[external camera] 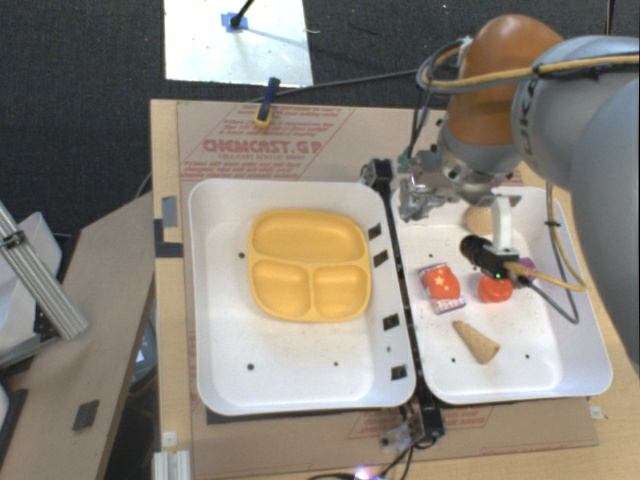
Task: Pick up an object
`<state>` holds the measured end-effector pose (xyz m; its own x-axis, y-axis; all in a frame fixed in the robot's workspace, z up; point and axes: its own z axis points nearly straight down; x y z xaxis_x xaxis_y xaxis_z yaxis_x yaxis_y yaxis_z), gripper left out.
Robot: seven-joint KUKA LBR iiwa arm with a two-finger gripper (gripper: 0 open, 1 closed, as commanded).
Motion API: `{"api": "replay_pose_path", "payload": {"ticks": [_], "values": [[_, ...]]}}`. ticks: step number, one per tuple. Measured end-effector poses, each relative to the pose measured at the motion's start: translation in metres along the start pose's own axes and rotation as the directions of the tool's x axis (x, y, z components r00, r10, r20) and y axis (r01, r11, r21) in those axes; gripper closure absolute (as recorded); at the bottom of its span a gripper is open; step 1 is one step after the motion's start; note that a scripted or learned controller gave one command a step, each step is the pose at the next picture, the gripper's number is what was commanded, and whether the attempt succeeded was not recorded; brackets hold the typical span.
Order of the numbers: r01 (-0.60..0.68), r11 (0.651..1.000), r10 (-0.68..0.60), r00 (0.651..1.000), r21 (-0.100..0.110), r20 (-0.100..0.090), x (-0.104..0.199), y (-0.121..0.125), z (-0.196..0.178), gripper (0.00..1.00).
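Bright, even light with soft shadows; the white bins (230,368) glare mildly, detail slightly soft.

Two bins (220,368) (560,358), one yellow tray (305,265), one orange packet (441,284), one red object (494,289), one cone (477,341).

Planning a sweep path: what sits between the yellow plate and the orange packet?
Only the two bins' joined rims, fitted with black clips; the camera view shows nothing loose there.

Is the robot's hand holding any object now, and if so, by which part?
Nothing is seen held. The hand is over the far left corner of the right bin, apart from the orange packet and the cone.
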<state>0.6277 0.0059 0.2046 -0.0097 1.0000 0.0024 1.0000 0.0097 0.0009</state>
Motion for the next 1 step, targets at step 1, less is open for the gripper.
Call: {"api": "replay_pose_path", "payload": {"ticks": [1], "values": [[0.0, 1.0, 0.0, 1.0, 0.001, 0.0, 0.0521, -0.0129, -0.0046, 1.0]]}}
